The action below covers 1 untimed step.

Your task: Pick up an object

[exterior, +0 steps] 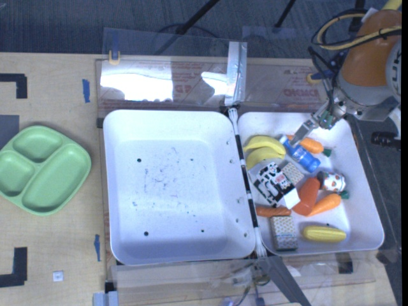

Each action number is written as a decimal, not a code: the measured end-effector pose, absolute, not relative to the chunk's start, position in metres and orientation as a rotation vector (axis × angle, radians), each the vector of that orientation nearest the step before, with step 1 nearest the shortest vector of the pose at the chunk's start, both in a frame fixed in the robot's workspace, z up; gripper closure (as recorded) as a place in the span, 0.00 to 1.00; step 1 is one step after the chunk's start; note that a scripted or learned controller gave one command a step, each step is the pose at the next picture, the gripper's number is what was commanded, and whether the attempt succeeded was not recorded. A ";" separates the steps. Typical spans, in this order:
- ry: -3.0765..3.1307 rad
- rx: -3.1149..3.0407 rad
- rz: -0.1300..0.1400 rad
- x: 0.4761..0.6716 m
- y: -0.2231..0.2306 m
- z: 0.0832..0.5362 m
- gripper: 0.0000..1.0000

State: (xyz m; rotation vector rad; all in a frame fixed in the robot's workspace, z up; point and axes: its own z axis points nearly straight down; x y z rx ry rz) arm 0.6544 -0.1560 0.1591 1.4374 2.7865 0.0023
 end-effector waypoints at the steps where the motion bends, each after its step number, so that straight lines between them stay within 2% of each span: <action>1: 2.730 1.549 0.001 0.658 -0.186 0.087 0.00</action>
